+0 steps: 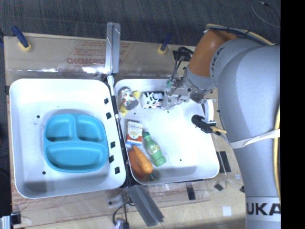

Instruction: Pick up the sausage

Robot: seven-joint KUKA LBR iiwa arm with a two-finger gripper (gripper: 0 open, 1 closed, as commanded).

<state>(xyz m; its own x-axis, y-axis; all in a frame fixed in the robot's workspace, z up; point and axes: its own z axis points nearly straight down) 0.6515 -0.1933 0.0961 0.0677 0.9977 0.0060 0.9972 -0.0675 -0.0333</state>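
An orange-brown, elongated piece that I take for the sausage [139, 160] lies in the right bin [200, 163] against its front-left wall, with a dark green tip at its near end. My gripper [171, 99] is low at the back of the same bin, right beside a black-and-white cow-patterned carton [153, 99]. It is far from the sausage and nothing shows between its fingers.
A green bottle [154, 149] lies touching the sausage's right side, and a small red-and-white packet [135, 131] sits just behind it. A can [127, 98] lies in the back-left corner. The left bin [28, 175] holds a blue divided plate [75, 142].
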